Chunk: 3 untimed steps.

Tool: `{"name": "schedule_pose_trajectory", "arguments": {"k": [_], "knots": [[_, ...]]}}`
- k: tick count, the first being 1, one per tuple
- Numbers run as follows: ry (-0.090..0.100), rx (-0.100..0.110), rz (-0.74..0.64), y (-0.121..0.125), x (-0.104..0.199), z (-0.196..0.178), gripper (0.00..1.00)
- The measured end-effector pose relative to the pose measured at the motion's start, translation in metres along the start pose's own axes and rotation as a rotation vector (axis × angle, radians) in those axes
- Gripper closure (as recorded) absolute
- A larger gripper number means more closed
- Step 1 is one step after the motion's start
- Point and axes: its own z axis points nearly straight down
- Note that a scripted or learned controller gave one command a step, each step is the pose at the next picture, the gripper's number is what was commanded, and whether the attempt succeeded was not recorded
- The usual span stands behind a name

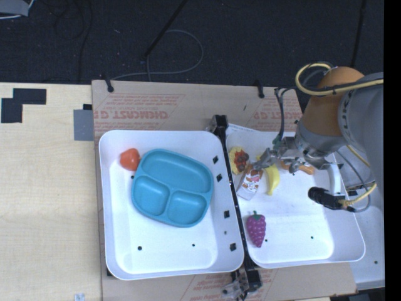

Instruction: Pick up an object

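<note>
Bins sit side by side: left bin holds a blue divided plate and tomato; right bin holds banana, grapes, and carton (along its left edge). Gripper hovers above the banana, grip unclear.

- The upper part of the right bin was crowded: a banana, a small white bottle and a yellow-red item were packed close together, with the gripper and arm above them
- Purple grapes lay apart beside the divider, with bare floor to their right
- The left bin was largely taken by a blue divided plate and a red fruit; its lower strip was left free
</note>
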Motion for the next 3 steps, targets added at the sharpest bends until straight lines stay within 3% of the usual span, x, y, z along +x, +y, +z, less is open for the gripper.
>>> {"name": "schedule_pose_trajectory", "arguments": {"k": [1, 2, 3], "knots": [[-0.002, -0.003, 0.000, 0.002, -0.001, -0.012, 1.00], [0.001, 0.018, -0.001, -0.006, -0.003, -0.070, 1.00], [0.001, 0.019, -0.002, -0.005, -0.005, -0.104, 1.00]]}}
